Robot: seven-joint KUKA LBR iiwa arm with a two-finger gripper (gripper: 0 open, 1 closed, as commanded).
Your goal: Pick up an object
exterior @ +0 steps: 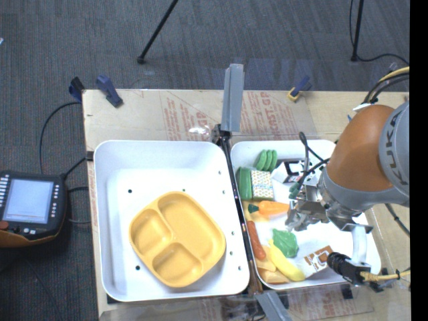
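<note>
My gripper [299, 221] hangs low in the right bin [321, 146], just above and right of a green leafy toy [285, 243]. Nothing shows between its fingers. An orange carrot [273, 208] lies just left of it. A yellow banana [286, 263] lies below the green toy. A green ridged piece [266, 159] lies at the bin's back, with a dark green cucumber [245, 183] and a checkered box [262, 184] beside it. A red sausage [255, 240] lies along the bin's left wall. A brown and white packet [317, 259] sits at the front right.
The left bin [114, 179] holds a yellow divided plate [176, 237]. A grey upright post [233, 99] stands behind the bins' shared wall. Blue clamps [108, 89] sit on the bench's back edge. A pendant screen [28, 202] lies on the floor at left.
</note>
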